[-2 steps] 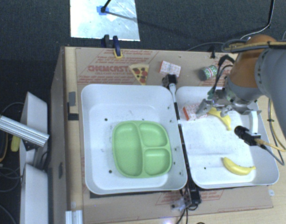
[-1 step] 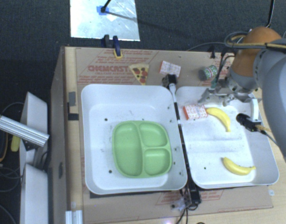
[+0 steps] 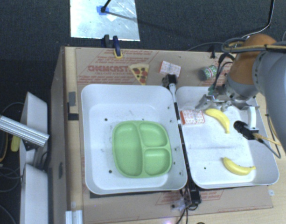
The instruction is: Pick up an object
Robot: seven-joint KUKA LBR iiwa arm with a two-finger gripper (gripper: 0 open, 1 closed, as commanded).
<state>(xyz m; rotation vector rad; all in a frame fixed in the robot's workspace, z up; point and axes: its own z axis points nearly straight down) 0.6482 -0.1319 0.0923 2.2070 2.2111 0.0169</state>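
While low — tool (image 3: 216, 101) beside upper banana (image 3: 220, 117)

Arm (image 3: 275, 76): bulky, rounded, smooth grey shell. Orange band (image 3: 247, 55) above wrist: glossy, dome-shaped. Grey section below band, narrower. Gripper (image 3: 216, 101): small, silver-grey metal, angular. Thin dark cables (image 3: 220, 71) looped beside band, running down alongside wrist.

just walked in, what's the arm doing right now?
The grey KUKA arm's gripper is low in the right white bin, at the upper end of a yellow banana. I can't see anything held. A second yellow banana and a small red-and-white packet lie in that bin; a green divided plastic plate sits in the left white bin.
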